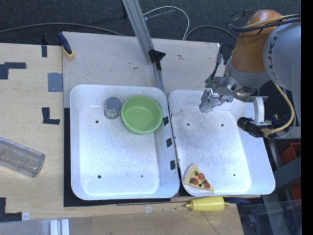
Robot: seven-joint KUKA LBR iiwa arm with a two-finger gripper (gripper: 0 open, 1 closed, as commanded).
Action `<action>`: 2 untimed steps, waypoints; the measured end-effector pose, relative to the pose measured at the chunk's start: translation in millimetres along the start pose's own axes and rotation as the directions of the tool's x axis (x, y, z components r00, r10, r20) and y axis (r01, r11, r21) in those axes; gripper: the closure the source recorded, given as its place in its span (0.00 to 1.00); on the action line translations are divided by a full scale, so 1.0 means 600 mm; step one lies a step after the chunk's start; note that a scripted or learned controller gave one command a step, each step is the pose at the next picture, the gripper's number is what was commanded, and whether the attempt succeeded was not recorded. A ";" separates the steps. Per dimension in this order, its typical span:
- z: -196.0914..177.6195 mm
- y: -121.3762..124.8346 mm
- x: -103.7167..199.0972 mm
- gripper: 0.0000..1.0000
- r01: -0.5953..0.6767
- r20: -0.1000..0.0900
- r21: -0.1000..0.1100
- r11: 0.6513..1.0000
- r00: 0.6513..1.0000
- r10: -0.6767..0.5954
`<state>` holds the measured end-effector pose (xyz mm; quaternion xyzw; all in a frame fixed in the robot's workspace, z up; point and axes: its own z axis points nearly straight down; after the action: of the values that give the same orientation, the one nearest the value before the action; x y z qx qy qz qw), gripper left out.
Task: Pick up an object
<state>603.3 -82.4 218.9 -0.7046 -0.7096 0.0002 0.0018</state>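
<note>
1. Bins come first: we see two shallow white ones side by side on the table [112, 58], the left bin [83, 180] and the right bin [254, 175].
2. We find a green bowl [142, 114] at the far end of the left bin, with a small grey-lidded jar [112, 107] just beside it on the left.
3. We spot a toy pizza slice [197, 177] lying flat in the near left corner of the right bin.
4. We see a yellow bottle [205, 203] lying on its side on the table, just in front of the right bin.
5. We note a clear plastic cup [19, 156] lying on its side, well apart to the left.
6. We see the gripper [210, 102] over the far left part of the right bin, well apart from the pizza slice; we cannot tell how its jaws stand.
</note>
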 end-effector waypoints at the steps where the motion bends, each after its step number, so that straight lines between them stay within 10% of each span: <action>1: 0.015 -0.028 0.088 1.00 -0.001 0.000 0.001 1.000 1.000 0.001; 2: 0.027 -0.050 0.178 1.00 -0.001 0.001 0.001 1.000 1.000 0.001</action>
<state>572.3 24.4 203.3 -0.7048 -0.7094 0.0010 0.0021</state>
